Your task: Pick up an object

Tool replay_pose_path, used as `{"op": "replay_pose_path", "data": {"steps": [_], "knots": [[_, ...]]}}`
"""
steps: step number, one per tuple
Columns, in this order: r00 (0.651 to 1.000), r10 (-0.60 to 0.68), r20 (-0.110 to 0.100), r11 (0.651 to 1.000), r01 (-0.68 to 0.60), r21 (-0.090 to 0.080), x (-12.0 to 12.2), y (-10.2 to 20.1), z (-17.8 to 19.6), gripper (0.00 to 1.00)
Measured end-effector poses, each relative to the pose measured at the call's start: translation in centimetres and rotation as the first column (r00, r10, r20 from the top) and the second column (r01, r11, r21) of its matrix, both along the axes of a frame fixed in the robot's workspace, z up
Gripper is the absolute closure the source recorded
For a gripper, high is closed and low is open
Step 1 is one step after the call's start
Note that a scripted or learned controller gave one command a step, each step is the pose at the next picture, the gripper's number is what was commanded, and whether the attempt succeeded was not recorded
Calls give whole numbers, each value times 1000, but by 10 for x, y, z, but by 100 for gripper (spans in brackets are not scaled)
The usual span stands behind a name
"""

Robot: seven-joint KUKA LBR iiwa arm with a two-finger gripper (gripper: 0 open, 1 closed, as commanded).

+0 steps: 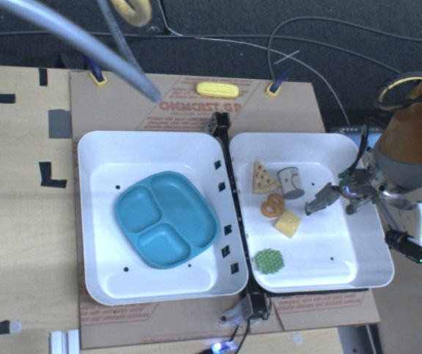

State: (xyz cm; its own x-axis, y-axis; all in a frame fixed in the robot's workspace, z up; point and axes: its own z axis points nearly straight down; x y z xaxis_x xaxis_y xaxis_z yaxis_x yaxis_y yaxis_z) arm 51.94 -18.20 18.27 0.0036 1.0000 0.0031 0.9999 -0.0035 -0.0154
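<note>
Surface (19,198) bore two bins | right bin (322,268) held cheese cube (287,224), pretzel (273,206) | pincer (316,203) beside them, grip unreadable, carrying nothing | risk: crowded items could slip or get nudged aside.

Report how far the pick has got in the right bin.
Done: the gripper has reached into the right bin from the right side.
In hand: nothing shows between its fingers. It sits just right of the yellow block, the pretzel and the can, apart from them.
Left: the whole grasp and lift. The pizza slice and the green piece also lie untouched.
</note>
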Motion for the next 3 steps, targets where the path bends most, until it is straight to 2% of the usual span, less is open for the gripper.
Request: {"op": "replay_pose_path", "data": {"steps": [1,2,3], "knots": [[1000,4,14,1000,-4,-3,3,0,8,0],[1000,5,11,1000,-5,-3,6,1,-36,0],[1000,2,16,1000,-2,-4,-1,6,-86,0]]}}
